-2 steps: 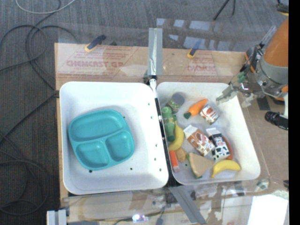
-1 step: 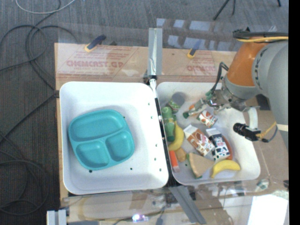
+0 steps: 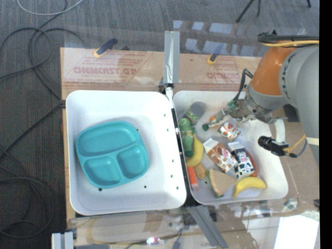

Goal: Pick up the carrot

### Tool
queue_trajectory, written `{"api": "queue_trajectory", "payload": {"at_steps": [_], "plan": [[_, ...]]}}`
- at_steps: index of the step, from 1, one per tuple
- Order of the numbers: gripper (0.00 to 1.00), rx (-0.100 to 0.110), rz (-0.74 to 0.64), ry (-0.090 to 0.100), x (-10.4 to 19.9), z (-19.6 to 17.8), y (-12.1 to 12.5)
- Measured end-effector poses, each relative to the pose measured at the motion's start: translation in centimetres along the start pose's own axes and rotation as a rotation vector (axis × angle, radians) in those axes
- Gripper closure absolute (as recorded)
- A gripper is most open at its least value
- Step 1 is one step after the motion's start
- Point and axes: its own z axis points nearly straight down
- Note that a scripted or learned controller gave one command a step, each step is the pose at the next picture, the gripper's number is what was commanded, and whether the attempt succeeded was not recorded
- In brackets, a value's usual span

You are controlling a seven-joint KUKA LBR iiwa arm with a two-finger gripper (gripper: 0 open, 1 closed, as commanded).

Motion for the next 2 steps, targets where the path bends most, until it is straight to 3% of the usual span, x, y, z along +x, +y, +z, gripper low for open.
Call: {"api": "queue_trajectory", "payload": {"at_steps": [1,2], "plan": [[0.00,0.012,0.065,0.003,4.2,-16.3,-1.3],[0.00,0.016,-0.128,0.006,7.3,-5.5,3.8]]}}
